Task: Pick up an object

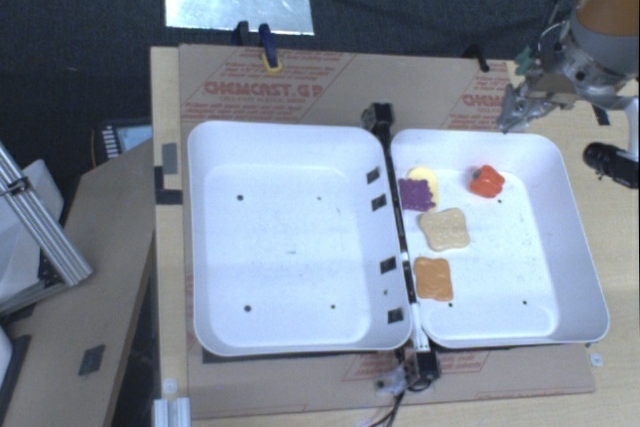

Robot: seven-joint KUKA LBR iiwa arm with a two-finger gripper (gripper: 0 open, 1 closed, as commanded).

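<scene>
The tool (512,118) hangs over the far rim of the right bin (560,215), and I cannot tell if it is gripping or let go; nothing shows in it. To pick well, I think it should drop straight down on one toy with room around it. Nearest, just below and to its left, is the orange-red toy (487,181), alone. Farther left lie a yellow piece (424,177) touching a purple piece (416,194), then a tan bread slice (445,229) and an orange slice (433,278). The left bin (290,235) sits farthest. Red letters on the cardboard (300,80) on the counter look like "CHEMCAST".
</scene>
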